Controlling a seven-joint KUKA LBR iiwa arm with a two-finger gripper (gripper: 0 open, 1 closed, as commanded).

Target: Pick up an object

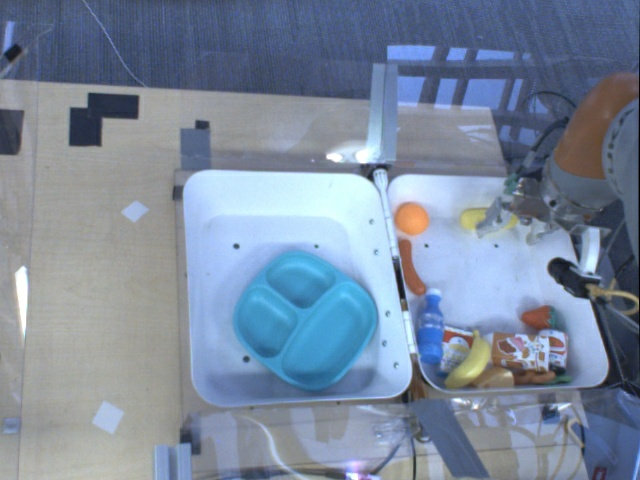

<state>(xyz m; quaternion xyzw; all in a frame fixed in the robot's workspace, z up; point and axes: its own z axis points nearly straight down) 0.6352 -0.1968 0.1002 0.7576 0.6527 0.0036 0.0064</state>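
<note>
Two white bins (200, 298): blue divided plate (305, 318); perhaps toy food (500, 353).

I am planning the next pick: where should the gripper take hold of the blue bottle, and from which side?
Judging by its pose, grip the blue bottle across its body, coming straight down. It lies flat by the right bin's left wall, cap pointing away from the camera; the banana crowds its base.

Arm reaching into the right bin from the right.

The gripper (512, 218) is hanging over the right bin (470, 280) beside a yellow item (474, 218). An orange ball (411, 218), sausage (411, 267), blue bottle (430, 326), banana (470, 362) and cartons (525, 350) are lying there. A blue divided plate (305, 317) is sitting in the left bin (215, 268).
</note>
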